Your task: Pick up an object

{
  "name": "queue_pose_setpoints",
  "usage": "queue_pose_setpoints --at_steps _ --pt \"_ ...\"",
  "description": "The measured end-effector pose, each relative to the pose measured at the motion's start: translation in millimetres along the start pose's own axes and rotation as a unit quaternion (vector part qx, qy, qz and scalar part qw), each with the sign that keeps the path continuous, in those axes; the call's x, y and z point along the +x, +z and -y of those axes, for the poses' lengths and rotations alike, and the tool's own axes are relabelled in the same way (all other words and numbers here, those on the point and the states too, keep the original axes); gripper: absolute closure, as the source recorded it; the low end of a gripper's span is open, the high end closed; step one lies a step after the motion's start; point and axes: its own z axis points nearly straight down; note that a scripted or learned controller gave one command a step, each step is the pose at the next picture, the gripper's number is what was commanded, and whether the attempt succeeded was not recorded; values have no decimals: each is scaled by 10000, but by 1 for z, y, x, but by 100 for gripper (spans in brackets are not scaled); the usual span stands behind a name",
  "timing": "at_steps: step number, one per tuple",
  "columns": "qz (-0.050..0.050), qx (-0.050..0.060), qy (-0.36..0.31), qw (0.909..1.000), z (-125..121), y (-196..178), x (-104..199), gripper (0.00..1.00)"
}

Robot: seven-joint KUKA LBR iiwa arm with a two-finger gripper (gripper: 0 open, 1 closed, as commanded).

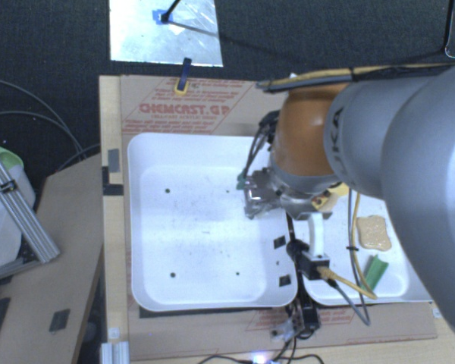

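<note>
The arm (379,120) spreads over the right bin (398,287) and hides much of it. The left bin (144,226) lies beside it on the surface (68,203). The claw (255,199) hangs over the left bin's right edge; whether it is parted or closed, I cannot tell. In the right bin a tan flat piece (373,232) looks light and soft, best pinched across its edges. Just below it, a green stick (375,271) seems stiff and light; grip its middle.

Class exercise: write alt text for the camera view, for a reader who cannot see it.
A grey robot arm with an orange band reaches from the right over two white bins, its gripper above the left bin. The right bin holds a tan object and a green object.
</note>
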Motion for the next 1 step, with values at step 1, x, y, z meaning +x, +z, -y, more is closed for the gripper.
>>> queue_pose_setpoints --at_steps 1 --pt "-24 -108 -9 9999 10 -217 61 100"
